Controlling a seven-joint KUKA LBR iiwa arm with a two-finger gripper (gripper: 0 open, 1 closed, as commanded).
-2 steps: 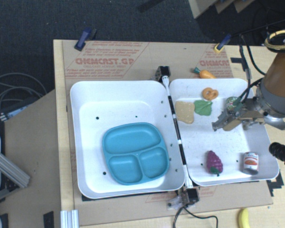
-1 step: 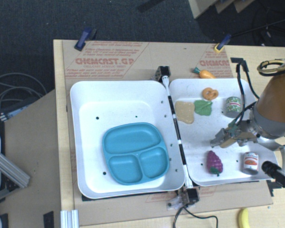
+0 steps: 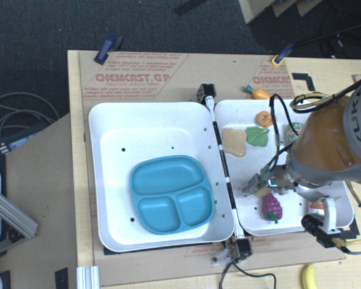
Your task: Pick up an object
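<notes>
Purple toy fruit (image 3: 272, 207) in right bin (image 3: 253, 221)

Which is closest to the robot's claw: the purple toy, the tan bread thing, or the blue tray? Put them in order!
From the gripper, in the camera view:
1. Purple toy, just below the gripper in the right bin.
2. Tan bread piece, up and left, near the divider.
3. Blue tray, farthest, in the left bin.

I see my arm (image 3: 331, 143): grey casing, broad orange band, black cable (image 3: 275, 122) looping at ten o'clock.
</notes>
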